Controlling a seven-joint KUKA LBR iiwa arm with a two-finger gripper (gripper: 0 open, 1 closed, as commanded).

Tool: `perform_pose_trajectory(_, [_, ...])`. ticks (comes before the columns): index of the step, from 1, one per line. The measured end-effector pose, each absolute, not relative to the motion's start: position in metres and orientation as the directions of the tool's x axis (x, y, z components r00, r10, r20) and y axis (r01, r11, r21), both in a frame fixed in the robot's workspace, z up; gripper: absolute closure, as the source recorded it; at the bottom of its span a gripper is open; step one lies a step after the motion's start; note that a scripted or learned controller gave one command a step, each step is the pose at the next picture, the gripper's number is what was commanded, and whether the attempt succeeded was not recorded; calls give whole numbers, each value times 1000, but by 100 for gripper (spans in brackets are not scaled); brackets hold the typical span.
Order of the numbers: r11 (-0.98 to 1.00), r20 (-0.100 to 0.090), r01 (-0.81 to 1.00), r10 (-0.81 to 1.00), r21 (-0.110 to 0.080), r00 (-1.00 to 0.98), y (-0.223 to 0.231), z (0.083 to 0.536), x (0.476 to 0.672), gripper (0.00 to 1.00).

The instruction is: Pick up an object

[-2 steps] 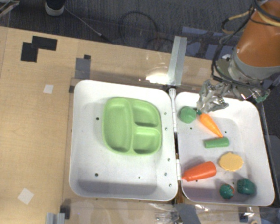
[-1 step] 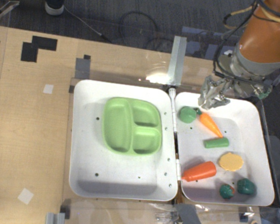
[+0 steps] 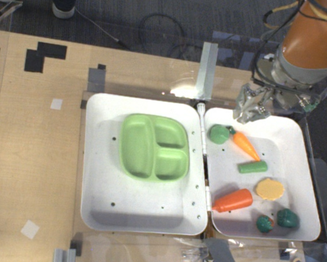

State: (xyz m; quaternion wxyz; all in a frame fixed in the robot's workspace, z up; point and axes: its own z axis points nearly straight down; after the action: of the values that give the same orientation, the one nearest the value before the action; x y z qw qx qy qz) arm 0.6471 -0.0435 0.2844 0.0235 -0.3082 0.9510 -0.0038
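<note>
Bench: We see a light wood bench (image 3: pixel 27 159) with black tape marks, and a dark floor behind it.
Left bin: The left bin (image 3: pixel 97 208) is white and holds a green divided plate (image 3: pixel 153 147).
Right bin: The right bin (image 3: pixel 298 171) is white and holds all the toy food.
Arm: The grey and orange arm (image 3: pixel 322 33) comes in at the top right.
Gripper: The gripper (image 3: pixel 253 111) hangs over the far left corner of the right bin. We cannot tell if it is wide or narrow, and we see nothing held in it.
Big carrot: A fat orange carrot (image 3: pixel 233 200) lies near the front.
Small carrot: A thin carrot (image 3: pixel 245 143) lies just below the gripper, beside a green ball-shaped toy (image 3: pixel 218 133).
Other toys: A green stick (image 3: pixel 253 166), a yellow disc (image 3: pixel 270 189) and two dark green pieces (image 3: pixel 276 221) are spread out.
How to do it well: We think the thin carrot is the nearest pick. We should come straight down and squeeze across its thin side.
Hard to see: The gripper tip is shiny and blurry. The arm is cut off at the top.
</note>
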Motion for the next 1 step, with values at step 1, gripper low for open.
perform_pose_trajectory(1, [533,-6,-846,-846,-10,-533,-113,288,652,100])
